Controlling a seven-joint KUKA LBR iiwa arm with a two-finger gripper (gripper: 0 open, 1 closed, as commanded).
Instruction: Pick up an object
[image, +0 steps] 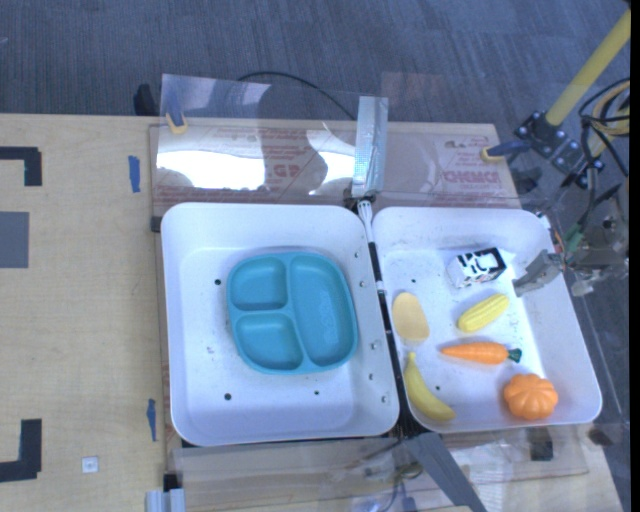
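Gripper sits at the right bin's edge near the corn, can't tell if it's open.

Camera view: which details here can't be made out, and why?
- Gripper, at the right bin's right rim: small and blurred against cables, so open or shut is unclear.
- Black-and-white object: too small and blurred to identify.
- Pale yellow item beside the banana: its kind is unclear.

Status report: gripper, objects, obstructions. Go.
Gripper at right bin's far right edge, fingers unclear, nothing seen held. Corn, carrot, banana, pumpkin lie loose in that bin. Blue plate in left bin.
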